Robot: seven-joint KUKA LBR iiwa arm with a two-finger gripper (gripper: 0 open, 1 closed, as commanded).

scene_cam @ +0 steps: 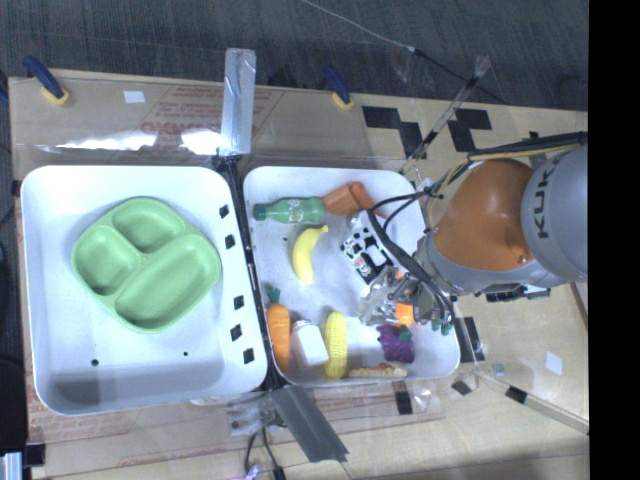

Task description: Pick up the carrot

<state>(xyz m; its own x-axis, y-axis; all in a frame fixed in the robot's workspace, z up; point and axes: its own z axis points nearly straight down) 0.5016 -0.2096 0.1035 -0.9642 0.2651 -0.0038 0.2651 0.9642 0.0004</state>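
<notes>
Since carrot [279,336] sits at right bin's [300,178] lower-left corner, long axis up-down: well left of gripper [400,308], past corn [337,345]. Can't tell about grip state.

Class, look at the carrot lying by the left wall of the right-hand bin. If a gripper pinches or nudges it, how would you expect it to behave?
The carrot looks like a smooth moulded toy, so probably stiff and light, not floppy. Its tapered, rounded body may slip from a pinch or roll when nudged. It lies close to the bin wall and a white block, so a push would likely jam it.
</notes>
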